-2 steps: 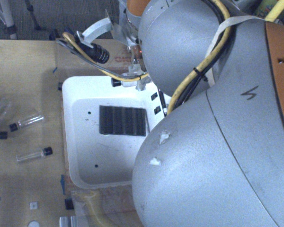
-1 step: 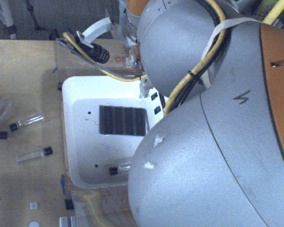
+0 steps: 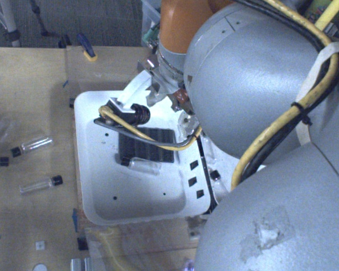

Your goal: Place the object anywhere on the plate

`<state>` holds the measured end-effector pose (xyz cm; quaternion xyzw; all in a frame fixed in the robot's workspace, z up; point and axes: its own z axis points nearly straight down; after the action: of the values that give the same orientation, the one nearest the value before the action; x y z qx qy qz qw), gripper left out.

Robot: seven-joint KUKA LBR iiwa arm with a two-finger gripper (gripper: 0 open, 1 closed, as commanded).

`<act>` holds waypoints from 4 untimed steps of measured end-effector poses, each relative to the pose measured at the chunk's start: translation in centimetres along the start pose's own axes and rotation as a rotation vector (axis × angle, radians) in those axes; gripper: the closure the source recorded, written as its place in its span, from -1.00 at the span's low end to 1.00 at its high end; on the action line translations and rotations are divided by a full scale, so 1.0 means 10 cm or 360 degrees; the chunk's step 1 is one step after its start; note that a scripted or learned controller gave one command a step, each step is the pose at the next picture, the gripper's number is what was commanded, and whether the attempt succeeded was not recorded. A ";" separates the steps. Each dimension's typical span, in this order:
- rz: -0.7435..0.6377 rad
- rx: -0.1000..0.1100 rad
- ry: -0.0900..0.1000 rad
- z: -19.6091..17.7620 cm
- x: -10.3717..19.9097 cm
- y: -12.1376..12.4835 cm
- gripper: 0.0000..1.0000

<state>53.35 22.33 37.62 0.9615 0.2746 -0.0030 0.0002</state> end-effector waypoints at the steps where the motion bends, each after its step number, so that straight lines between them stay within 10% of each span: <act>1: -0.0006 -0.0002 -0.0005 -0.09 0.00 -0.01 1.00; 2: 0.0569 -0.0005 0.0014 -0.59 0.18 0.11 1.00; 3: 0.0331 -0.0004 0.0007 -0.58 0.17 0.10 1.00; 4: 0.0292 0.0001 0.0000 0.93 0.72 0.43 1.00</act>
<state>61.74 22.44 28.26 0.9827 0.1854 -0.0032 0.0001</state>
